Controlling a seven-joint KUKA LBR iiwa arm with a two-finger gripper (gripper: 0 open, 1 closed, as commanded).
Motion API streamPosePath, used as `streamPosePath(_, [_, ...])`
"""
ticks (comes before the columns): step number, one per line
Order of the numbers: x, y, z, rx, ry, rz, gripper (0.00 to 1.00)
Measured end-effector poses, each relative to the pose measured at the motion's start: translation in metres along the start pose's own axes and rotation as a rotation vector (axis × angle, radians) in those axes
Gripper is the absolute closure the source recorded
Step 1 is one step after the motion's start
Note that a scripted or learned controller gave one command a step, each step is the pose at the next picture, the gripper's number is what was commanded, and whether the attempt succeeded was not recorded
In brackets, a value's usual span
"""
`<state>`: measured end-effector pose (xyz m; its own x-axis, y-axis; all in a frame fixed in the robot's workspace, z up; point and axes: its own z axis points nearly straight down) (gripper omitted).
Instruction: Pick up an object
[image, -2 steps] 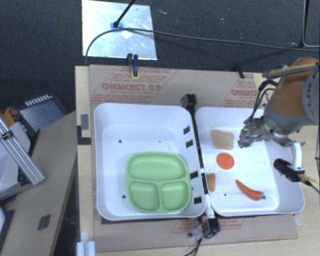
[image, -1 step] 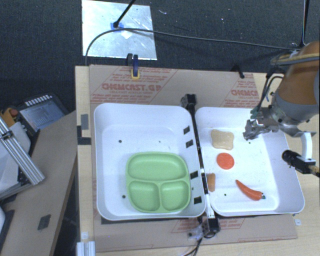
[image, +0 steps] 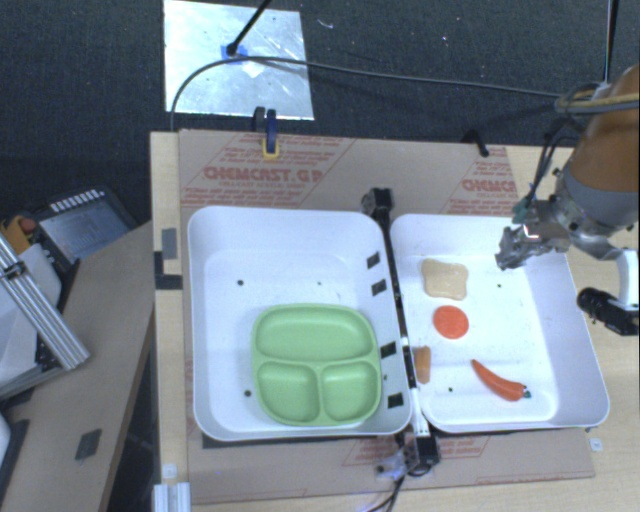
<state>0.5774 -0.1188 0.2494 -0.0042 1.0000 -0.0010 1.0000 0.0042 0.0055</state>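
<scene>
Grey gripper (image: 512, 247) is seen above the right bin (image: 560, 330); how far it is open cannot be told. Nothing is seen held. Nearest lies a beige piece (image: 445, 279), beyond it an orange disc (image: 451, 322); a misaligned descent would likely miss

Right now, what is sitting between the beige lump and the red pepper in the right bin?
In the camera view, the orange-red round slice lies between the beige lump and the red pepper, on the right bin's floor.
</scene>
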Motion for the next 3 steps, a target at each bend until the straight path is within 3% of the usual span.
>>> streamPosePath(1, [0.047,-0.004,0.013,0.004,0.002,-0.003,1.00])
streamPosePath(3, [0.153,-0.015,0.003,0.004,0.003,-0.007,1.00])
